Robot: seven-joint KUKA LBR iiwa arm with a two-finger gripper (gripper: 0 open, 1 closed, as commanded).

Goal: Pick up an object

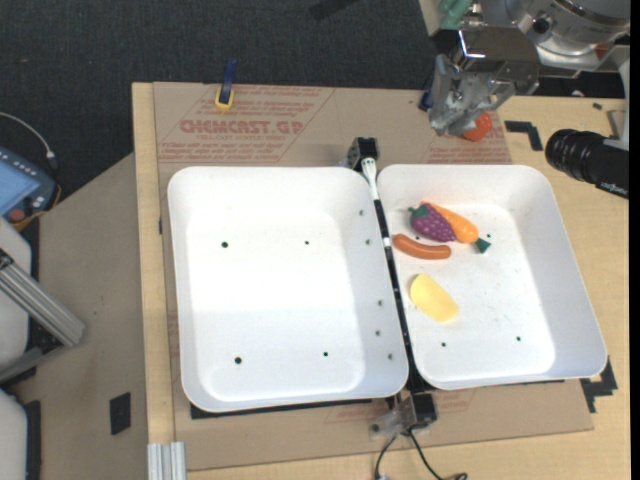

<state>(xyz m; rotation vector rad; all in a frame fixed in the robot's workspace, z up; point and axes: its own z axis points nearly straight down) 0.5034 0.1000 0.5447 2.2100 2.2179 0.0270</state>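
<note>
Hand (462, 118) hovers at 12 o'clock above the right bin (560, 268); can't tell its state. Grapes (432, 224), carrot (458, 225) and sausage (422, 249) crowd together, so it might snag two.

Arm (560, 8), upper right of frame: pale grey rounded housing, glossy, cut off by the top and right edges. Darker grey band curves along the underside of the housing.

Below it a boxy metal wrist block, silver-grey with dark shadowed faces, at upper right centre. Green connector or plug on the block's upper left corner. Thin wires near the green part, colour hard to tell.

Gripper (458, 118): grey metal, narrow, hanging under the block; bright highlights on its edges. 2 fingers not separable at this size. Small blue patch on its left side. No markings legible.
</note>
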